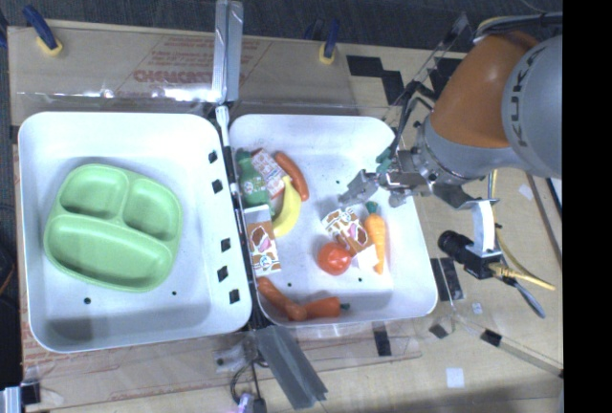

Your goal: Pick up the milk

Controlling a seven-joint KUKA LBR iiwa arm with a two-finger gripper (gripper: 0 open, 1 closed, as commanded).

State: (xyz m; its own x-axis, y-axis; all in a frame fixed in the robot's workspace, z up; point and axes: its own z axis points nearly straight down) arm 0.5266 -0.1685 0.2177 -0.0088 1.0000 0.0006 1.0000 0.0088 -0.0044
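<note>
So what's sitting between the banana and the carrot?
A small white carton with orange print lies between the banana and the carrot, close beside the carrot. The camera view shows this, looking down from above.

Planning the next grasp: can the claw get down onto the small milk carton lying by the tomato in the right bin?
Probably yes. The claw hovers just above-right of the small white-and-orange milk carton, whose top is uncovered, though the red tomato and orange carrot crowd its sides.
</note>
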